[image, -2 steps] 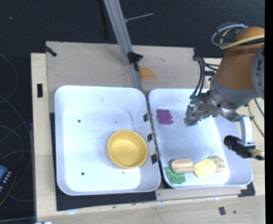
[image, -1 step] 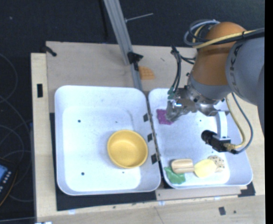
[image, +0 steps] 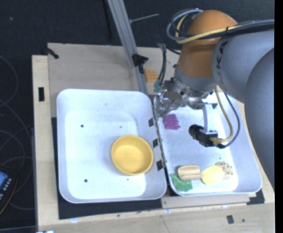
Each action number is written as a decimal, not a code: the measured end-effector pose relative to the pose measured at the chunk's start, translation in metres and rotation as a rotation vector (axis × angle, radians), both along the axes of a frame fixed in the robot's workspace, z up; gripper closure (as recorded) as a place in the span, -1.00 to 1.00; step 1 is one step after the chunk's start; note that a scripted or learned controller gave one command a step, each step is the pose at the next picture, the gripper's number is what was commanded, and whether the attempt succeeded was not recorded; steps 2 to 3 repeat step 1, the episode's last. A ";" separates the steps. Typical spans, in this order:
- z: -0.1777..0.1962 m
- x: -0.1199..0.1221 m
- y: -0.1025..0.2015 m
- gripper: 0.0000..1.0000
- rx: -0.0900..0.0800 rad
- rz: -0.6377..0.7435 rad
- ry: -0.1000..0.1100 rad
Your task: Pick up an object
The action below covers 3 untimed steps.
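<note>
My gripper (image: 165,104) hangs over the left side of the right bin (image: 243,166), close to the wall between the two bins. A purple object (image: 171,122) lies just below and to the right of the gripper, apart from it. At the bin's front edge lie a tan block (image: 188,172), a yellow rounded piece (image: 211,175), a speckled beige piece (image: 225,167) and a green scrap (image: 180,183). A yellow bowl (image: 131,155) sits in the left bin (image: 83,130). Nothing is visible between the fingers.
The grey arm and its orange band (image: 207,42) cover the back of the right bin. A black cable connector (image: 202,135) dangles over the bin's middle. A metal rail (image: 124,33) slants down toward the bins' divider.
</note>
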State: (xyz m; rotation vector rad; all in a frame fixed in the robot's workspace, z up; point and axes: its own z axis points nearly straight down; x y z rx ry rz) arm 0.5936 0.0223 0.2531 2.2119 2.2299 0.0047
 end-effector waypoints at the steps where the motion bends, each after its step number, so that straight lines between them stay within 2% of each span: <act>1: -0.005 0.028 0.050 1.00 -0.001 -0.001 0.000; 3: -0.005 0.028 0.050 1.00 -0.001 -0.001 0.000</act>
